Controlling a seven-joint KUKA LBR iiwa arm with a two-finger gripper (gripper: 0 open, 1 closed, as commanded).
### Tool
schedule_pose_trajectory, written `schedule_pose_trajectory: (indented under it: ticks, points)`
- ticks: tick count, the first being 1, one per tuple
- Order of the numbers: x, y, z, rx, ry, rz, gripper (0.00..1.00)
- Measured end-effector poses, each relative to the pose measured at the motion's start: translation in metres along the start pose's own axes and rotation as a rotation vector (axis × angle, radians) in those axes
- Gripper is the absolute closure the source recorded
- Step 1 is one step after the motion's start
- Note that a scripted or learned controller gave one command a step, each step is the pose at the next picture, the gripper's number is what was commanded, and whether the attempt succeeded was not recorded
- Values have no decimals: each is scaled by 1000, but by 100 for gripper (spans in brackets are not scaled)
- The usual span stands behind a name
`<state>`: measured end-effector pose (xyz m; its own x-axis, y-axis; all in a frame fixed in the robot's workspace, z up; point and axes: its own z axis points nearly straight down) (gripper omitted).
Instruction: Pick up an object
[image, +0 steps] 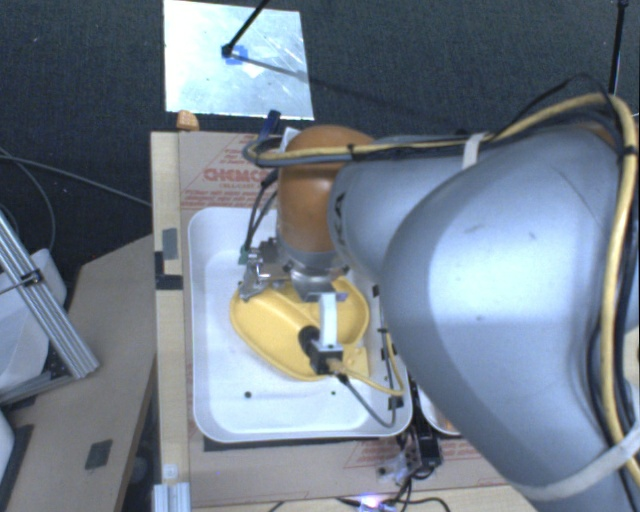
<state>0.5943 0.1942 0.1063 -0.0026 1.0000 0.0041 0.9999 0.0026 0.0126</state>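
One red word (222, 176) (partly hidden): "CHEMC".

The large grey arm shell (500, 290) looks like smooth painted metal or hard plastic with a soft satin sheen, catching a pale highlight along its curve. The orange wrist band (305, 195) is smooth and faintly glossy. Below it the silvery gripper mount (300, 265) reads as bare machined metal. The yellow rounded object (268, 325) seems smooth plastic or rubber, softly matt. The shallow white bin (215, 300) is smooth plastic with a slight gloss. Beneath it lies a brown printed cardboard sheet (215, 170), matt. The dark floor covering (80, 90) looks rough like carpet, and the silver sheet (235, 60) on it shines like foil.
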Motion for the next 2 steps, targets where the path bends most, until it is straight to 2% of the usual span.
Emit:
schedule_pose_trajectory:
  ticks: [1,2]
  points:
    - [43,54,-47,2,0,-4,0]
    - [-13,75,-5,13,-5,6,0]
